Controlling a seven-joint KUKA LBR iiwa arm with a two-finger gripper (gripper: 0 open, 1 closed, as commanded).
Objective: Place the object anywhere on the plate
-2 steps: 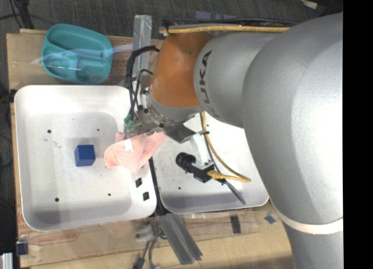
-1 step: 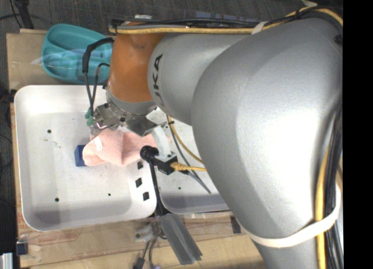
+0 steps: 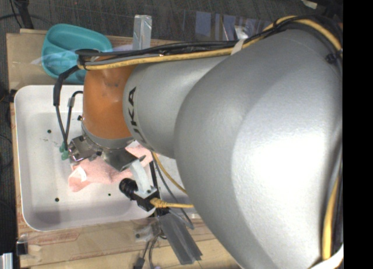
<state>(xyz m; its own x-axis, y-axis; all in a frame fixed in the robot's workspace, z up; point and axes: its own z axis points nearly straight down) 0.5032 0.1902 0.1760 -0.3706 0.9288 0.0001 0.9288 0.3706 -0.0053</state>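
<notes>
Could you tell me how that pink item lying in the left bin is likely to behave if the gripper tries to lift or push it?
The pink item looks soft and irregular in outline, so it may well flex or sag rather than stay rigid. It lies flat on the bin floor, so it seems unlikely to roll. The arm's wrist hides part of it, so its full shape is uncertain.

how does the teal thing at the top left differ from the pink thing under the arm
The teal object sits outside the white bin, on the bench behind it; the pink object lies inside the bin on its floor. The teal one looks bulkier and rounded, while the pink one looks flat and low. The teal one is mostly in the open; the pink one is partly hidden by the arm's wrist. Both are partly covered by cables or arm.
</notes>
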